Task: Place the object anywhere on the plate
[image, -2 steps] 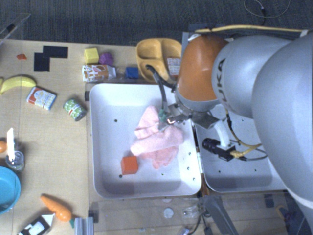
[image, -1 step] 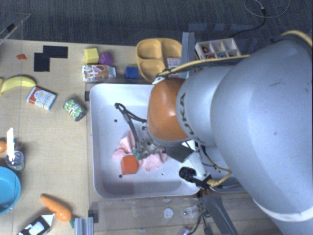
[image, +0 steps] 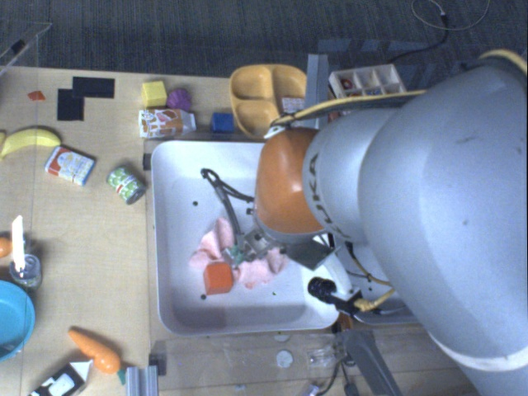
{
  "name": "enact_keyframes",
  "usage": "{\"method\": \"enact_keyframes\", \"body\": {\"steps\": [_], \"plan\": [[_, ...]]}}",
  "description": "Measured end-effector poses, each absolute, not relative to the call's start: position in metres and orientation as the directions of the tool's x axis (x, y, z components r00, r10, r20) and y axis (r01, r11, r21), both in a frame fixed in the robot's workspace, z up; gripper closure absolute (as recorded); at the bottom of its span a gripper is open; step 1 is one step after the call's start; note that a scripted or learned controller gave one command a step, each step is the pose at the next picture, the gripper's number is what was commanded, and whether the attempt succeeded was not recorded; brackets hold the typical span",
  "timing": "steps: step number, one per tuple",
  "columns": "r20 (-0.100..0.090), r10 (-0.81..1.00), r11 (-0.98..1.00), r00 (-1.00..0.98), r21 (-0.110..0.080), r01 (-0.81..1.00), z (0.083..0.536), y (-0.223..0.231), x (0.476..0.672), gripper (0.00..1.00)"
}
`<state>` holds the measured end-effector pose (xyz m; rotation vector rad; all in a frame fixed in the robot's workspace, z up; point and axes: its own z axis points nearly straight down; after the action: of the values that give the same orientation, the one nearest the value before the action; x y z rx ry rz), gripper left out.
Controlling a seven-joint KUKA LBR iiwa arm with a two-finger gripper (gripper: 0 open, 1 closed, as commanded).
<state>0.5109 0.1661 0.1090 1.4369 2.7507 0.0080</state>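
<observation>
One shallow white bin (image: 177, 221) holds the work: a crumpled pink cloth (image: 223, 250) lies near its middle, with a small orange-red block (image: 219, 279) touching the cloth at its 6 o'clock edge. The big grey arm with its orange band (image: 285, 184) reaches in from 3 o'clock and hangs low over the cloth, so the hand (image: 242, 252) sits right at the cloth's 3 o'clock side, seemingly placed for a grasp there. Whether the hand is spread or closed I cannot tell; the wrist and cabling blur it. Which item counts as the task's object is my guess: the block or the cloth, both in the bin. A round blue plate (image: 15, 320) rests on the wooden tabletop (image: 91, 254) far off at 9 o'clock, well apart, likely the goal.
</observation>
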Motion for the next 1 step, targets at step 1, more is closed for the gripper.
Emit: {"method": "enact_keyframes", "body": {"steps": [1], "plan": [[-0.002, 0.798, 0.603, -0.603, 0.006, 0.798, 0.1112, 0.1849, 0.5794, 0.0]]}}
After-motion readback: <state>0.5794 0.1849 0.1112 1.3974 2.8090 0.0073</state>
